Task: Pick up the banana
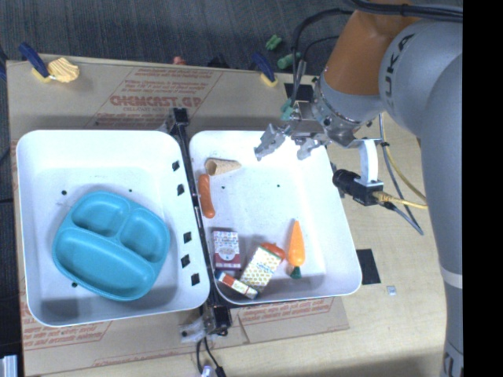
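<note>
Camera view, fingers (287, 146) spread, nothing between, above right bin (346, 234)

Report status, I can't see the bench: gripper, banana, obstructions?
Gripper open, empty, over right bin's far rim. Pale tan item to its left, maybe the banana; cannot tell. Orange sausage just below it.

Your arm's coming in from the right, orange band up top (wrist bent down and leftward), and the claw (284, 144) hangs with its fingers (269, 142) spread apart, nothing between them.
</note>
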`<state>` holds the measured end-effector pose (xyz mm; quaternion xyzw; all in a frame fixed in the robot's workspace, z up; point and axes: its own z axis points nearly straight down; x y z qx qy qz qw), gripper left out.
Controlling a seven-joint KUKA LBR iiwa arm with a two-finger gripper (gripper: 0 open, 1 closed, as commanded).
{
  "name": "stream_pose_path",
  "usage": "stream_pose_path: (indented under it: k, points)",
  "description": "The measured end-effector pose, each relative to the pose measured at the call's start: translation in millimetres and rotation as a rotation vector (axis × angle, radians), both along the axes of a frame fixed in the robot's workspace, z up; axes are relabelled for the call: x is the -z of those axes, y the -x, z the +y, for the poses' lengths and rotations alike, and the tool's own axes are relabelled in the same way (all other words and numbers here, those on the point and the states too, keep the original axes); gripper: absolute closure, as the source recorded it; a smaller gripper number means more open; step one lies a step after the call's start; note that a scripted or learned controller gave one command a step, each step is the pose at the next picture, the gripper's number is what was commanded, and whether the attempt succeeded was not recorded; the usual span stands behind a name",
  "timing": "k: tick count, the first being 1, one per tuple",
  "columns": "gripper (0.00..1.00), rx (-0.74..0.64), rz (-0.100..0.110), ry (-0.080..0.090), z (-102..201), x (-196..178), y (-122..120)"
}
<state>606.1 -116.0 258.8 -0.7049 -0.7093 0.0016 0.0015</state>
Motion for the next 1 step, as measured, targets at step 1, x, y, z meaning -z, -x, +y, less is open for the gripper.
stream_pose_path:
  k: [1]
  points:
    - [0.00,0.277,0.001,0.000,21.9,168.0,-9.7]
